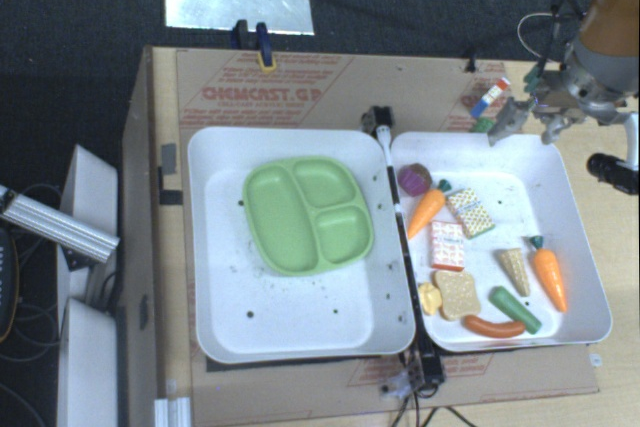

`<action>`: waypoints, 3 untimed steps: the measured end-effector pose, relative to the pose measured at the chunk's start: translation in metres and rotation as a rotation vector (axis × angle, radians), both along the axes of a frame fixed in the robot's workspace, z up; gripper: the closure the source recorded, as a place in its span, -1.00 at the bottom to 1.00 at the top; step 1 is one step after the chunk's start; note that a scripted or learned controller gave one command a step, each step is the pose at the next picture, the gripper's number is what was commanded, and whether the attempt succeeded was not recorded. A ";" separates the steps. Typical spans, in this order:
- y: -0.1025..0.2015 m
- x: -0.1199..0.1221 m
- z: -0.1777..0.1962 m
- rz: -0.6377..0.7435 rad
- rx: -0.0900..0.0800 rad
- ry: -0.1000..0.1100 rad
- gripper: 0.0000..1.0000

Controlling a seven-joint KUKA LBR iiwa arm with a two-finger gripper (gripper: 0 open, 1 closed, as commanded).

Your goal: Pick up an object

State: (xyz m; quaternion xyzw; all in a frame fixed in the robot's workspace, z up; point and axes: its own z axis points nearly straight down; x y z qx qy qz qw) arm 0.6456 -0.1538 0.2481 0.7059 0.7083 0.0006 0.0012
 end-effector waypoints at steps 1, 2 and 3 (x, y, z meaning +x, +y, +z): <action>-0.015 0.022 -0.141 -0.001 0.002 0.006 -1.00; 0.041 0.024 -0.164 0.002 0.002 0.001 -1.00; 0.041 0.024 -0.152 0.004 0.000 -0.002 1.00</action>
